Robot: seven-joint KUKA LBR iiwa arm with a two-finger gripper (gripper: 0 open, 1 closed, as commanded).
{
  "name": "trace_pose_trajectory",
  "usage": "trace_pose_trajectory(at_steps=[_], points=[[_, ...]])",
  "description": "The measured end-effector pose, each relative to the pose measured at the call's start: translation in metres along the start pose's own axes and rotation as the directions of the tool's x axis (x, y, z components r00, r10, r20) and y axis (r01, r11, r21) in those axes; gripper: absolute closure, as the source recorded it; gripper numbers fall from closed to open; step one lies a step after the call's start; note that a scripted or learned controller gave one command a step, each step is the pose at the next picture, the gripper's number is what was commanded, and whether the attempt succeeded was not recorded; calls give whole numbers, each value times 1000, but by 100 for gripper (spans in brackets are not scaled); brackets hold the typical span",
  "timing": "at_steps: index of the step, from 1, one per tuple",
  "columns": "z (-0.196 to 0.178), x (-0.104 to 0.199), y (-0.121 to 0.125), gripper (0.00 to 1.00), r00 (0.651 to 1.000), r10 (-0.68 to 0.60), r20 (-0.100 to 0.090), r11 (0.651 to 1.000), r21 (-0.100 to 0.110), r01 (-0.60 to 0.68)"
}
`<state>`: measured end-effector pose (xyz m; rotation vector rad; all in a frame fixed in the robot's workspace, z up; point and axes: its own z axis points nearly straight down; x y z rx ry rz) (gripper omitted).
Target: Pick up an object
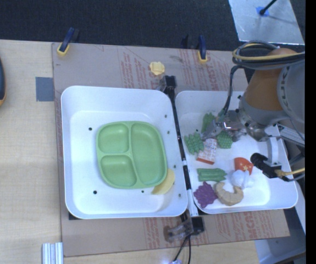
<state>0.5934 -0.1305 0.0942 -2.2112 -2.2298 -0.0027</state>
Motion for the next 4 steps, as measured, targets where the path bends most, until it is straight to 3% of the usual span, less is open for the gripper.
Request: trace_pose_trajectory(at_steps=[1,2,3,4], points=[[0,33,59,0,1000,0,2,1000,-5,0],[1,-4,63,0,1000,7,4,1000,-1,-7],[-12,-4,65,100,1000,2,6,1000,-3,-2],[-103,67,9,100,1000,0,-1,1000,0,0]])
